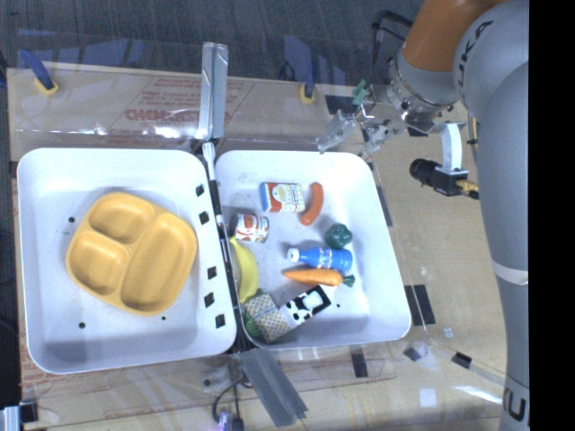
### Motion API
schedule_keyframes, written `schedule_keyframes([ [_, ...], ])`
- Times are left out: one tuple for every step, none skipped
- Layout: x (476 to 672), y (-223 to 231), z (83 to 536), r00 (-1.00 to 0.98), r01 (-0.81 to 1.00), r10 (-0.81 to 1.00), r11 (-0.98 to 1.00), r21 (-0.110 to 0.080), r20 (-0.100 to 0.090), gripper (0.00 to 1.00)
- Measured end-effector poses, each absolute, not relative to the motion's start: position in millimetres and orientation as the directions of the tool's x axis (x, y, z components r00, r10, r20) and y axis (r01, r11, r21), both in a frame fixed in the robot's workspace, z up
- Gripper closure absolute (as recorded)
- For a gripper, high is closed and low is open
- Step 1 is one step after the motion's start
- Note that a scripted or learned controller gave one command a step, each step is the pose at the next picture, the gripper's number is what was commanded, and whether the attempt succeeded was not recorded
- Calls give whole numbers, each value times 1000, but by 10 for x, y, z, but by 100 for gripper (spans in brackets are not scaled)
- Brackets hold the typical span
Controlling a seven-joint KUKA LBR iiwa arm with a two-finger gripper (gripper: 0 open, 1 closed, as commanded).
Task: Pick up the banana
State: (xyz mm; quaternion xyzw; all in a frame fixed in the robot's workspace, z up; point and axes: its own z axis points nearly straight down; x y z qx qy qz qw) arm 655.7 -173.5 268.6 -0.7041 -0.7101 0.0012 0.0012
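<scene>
Right now the pincer (352, 134) hangs above the right bin's (382, 241) rim at about one o'clock of that bin, its thin fingers spread apart with nothing between them. The banana (244, 272) lies well apart from it, at the bin's nine o'clock, pressed along the left wall. That placement is the likely trouble: a finger coming down there could strike the wall or the divider, or slide off the curved peel. The small can (252, 228) sits just beside it at twelve o'clock and the patterned pouch (264, 316) at five o'clock, so either could be nudged or caught instead. By count: two bins, one banana, one can, one carton (281, 197), one sausage (312, 203), one blue bottle (322, 259), one carrot (313, 277), and one yellow divided plate (131, 251) in the left bin (45, 187).
</scene>
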Motion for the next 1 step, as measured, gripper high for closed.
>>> schedule_keyframes([
  [5572,-1440,1392,37,999,999,-37,-6,1,0],
])
